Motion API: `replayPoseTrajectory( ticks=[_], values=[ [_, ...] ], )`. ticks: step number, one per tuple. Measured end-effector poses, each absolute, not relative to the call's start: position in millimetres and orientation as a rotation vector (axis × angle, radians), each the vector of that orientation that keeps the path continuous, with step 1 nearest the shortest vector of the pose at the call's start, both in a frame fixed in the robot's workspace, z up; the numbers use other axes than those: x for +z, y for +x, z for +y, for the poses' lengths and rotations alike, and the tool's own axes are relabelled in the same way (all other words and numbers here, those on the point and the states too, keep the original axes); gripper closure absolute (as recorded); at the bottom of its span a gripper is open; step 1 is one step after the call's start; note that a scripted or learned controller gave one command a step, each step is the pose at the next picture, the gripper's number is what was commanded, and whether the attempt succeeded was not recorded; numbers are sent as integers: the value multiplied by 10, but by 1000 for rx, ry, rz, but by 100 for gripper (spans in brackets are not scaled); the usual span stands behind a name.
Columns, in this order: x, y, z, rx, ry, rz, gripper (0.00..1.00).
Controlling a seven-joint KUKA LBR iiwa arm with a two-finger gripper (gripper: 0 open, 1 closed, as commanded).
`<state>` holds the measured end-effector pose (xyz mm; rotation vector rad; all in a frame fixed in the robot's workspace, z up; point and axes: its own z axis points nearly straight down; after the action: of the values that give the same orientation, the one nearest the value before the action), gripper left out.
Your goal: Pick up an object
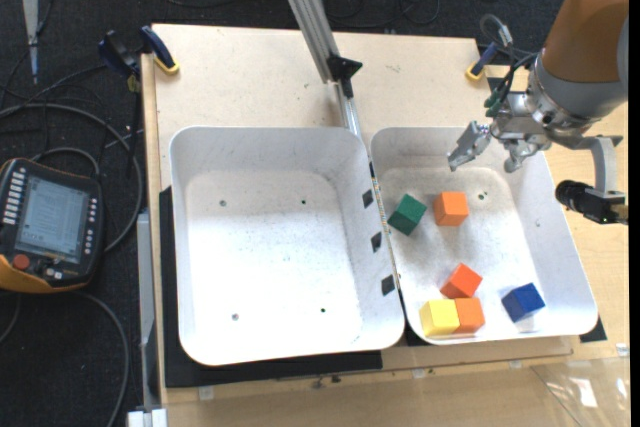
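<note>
The right bin [566, 253] holds several cubes. A green cube [407, 214] and an orange cube [451, 208] lie side by side near its middle. Toward the front sit another orange cube [461, 280], a yellow cube [438, 317] touching a third orange cube [469, 314], and a blue cube [522, 301]. My gripper [492, 153] hangs above the bin's back part, behind and to the right of the orange cube. Its fingers [465, 151] are spread open with nothing between them.
The left bin [265, 245] adjoins the right one along a shared wall [378, 225]. A slanted metal strut [308, 5] rises from behind the bins. Clamps [160, 50] sit at the board's back corners. A teach pendant [48, 225] lies on the floor at left.
</note>
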<state>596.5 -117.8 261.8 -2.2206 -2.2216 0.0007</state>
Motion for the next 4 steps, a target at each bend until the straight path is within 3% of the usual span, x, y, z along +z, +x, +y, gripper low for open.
replayPoseTrajectory(
  ticks=[1,2,3,4],
  values=[
    [3068,6081,-1510,-4,-2229,-2224,0],
    [1821,6364,-1388,6,-2214,-2221,0],
    [935,6096,-1213,2,-2222,-2222,0],
    [1056,6106,-1214,-1,-2223,-2222,100]
  ],
)
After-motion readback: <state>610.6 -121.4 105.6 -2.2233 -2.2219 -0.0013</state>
